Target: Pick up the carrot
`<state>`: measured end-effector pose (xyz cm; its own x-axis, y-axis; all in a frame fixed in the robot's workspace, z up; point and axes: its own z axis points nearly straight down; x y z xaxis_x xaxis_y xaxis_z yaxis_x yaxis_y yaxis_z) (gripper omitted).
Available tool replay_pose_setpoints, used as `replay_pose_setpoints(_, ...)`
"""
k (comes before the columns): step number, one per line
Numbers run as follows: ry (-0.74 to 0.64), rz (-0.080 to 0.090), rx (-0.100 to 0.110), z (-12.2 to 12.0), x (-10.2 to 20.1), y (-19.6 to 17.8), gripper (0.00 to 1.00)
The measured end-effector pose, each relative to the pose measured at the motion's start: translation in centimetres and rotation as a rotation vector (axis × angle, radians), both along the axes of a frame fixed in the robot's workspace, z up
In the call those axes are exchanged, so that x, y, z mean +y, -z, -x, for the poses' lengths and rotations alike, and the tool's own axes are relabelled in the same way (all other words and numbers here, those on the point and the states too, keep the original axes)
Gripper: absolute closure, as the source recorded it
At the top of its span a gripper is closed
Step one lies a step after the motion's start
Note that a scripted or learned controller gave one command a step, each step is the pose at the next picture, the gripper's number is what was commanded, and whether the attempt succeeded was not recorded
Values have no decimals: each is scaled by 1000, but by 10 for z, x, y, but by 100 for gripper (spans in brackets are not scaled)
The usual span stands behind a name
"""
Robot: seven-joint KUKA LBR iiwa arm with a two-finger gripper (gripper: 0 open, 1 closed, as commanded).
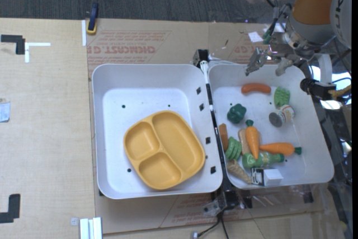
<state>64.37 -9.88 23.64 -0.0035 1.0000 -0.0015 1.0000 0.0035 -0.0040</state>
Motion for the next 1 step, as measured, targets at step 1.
replay_pose_setpoints(1, -151, 3, -17, 41, -12, 113, 0)
